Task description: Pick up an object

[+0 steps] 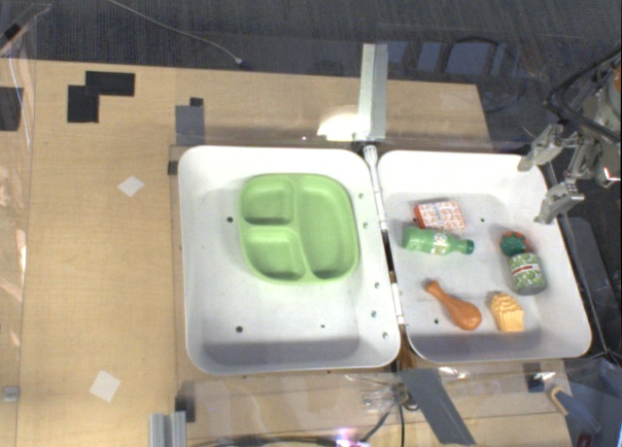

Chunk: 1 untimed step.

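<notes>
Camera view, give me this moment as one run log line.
gripper: open, above right bin's far right corner | holding: nothing | right bin: green bottle, drumstick, red packet | left bin: green tray

Matt white plastic bins [209, 338] on a pale wood-look bench [87, 270]; glossy green plastic tray [296, 226].

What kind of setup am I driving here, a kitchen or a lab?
Likely a robotics lab bench: two white bins, toy food such as a green bottle and drumstick, and a gripper hovering at the edge.
</notes>
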Available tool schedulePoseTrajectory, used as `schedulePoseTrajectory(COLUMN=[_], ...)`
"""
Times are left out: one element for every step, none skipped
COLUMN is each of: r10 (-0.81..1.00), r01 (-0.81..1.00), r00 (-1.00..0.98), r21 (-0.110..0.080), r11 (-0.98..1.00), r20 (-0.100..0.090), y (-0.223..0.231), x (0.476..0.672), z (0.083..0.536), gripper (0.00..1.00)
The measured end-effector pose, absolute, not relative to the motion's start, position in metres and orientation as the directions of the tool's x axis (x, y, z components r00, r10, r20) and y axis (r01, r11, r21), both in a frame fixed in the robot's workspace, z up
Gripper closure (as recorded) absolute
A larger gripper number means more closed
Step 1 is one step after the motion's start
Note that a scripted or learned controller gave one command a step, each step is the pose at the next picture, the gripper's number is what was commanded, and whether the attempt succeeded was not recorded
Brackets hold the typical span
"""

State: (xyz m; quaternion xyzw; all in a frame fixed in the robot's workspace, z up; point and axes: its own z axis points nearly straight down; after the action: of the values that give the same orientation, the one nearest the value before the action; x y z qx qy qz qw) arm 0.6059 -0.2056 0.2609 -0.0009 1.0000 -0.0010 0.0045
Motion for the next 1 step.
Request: schedulePoseTrajectory(r10=[0.246], r01=[0.246], r00=[-0.969], r21=[0.000], r11=[0.969], r20=[-0.015], y=[-0.1769], x=[0.5979], z=[0.0997], gripper=[0.00])
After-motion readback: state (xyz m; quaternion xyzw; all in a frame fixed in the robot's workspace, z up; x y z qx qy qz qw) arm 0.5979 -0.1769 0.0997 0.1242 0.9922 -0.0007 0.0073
